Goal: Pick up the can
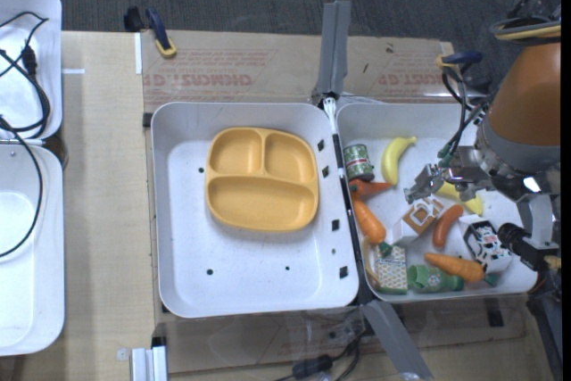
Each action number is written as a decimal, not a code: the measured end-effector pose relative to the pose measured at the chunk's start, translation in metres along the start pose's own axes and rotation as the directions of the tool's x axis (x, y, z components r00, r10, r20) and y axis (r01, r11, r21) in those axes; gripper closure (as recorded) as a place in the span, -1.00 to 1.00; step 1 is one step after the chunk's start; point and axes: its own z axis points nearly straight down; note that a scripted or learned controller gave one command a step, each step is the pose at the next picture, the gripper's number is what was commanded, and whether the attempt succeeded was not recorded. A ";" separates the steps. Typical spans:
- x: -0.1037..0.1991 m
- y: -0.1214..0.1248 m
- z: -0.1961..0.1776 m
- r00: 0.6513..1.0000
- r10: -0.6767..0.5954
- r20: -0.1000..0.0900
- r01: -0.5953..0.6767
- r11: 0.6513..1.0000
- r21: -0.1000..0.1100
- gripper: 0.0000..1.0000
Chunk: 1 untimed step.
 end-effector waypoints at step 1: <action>-0.038 0.023 0.109 0.999 0.036 0.000 -0.036 0.999 -0.003 -1.00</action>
